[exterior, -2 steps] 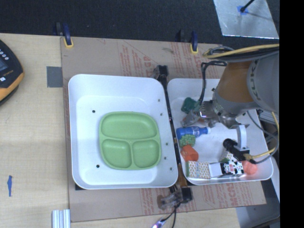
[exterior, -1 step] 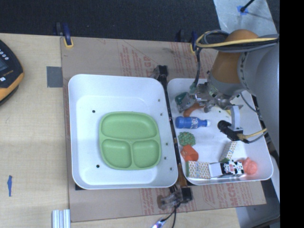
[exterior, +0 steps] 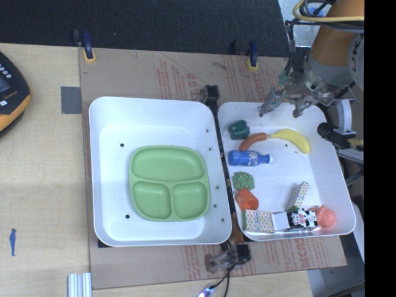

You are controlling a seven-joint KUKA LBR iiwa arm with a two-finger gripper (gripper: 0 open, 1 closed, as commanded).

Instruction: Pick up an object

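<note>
a pale wooden worktop carries a sheet of brown cardboard printed with faint red lettering, held at its far edge by blue-handled clamps. beyond the worktop lies a dark carpeted floor. a yellow-and-black handheld device sits at the left edge, and a grey tape patch lies just beside the left bin.

the left bin holds a green divided plate, lying flat near its middle. the right bin holds the small objects: a dark green block, a sausage-shaped red toy, a yellow banana, a blue bottle lying on its side, a green broccoli piece, a red-orange piece, small printed cartons, a cow-patterned carton and a pink ball along the near wall.

the end effector hangs over the far edge of the right bin, fingers spread wide with nothing between them, above and just behind the banana, apart from it.
</note>
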